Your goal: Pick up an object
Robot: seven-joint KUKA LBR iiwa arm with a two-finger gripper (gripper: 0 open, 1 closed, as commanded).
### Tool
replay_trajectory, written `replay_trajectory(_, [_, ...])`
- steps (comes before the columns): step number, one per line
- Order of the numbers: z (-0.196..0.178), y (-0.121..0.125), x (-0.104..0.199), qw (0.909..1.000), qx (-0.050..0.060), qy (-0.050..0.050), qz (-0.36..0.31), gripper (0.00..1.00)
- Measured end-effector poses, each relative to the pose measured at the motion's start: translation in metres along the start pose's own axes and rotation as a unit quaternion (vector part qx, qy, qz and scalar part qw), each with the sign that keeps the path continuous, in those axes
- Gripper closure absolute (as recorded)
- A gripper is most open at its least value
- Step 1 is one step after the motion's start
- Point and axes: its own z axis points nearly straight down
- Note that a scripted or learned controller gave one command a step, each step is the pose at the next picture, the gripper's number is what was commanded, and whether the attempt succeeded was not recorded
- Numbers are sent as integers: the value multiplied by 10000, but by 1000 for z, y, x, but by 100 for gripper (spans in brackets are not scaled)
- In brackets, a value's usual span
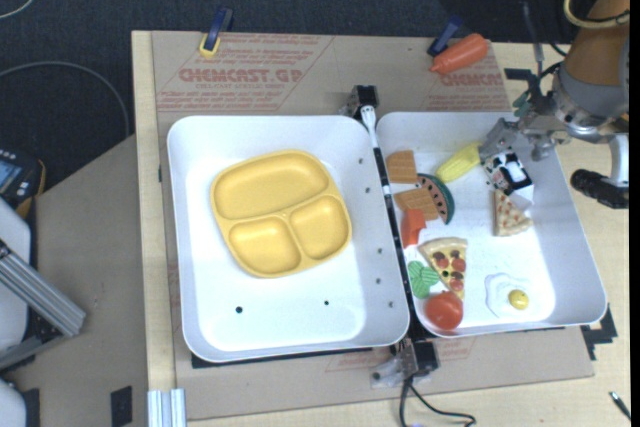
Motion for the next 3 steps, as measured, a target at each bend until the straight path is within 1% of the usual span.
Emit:
replay_trajectory(1, [35,1,1,10000,21,24,-25,0])
replay_trajectory(2, [28,1,1,10000,-21,-7,-14,100])
replay_trajectory(3, [-20,10,0,10000,-68,-21,-4,100])
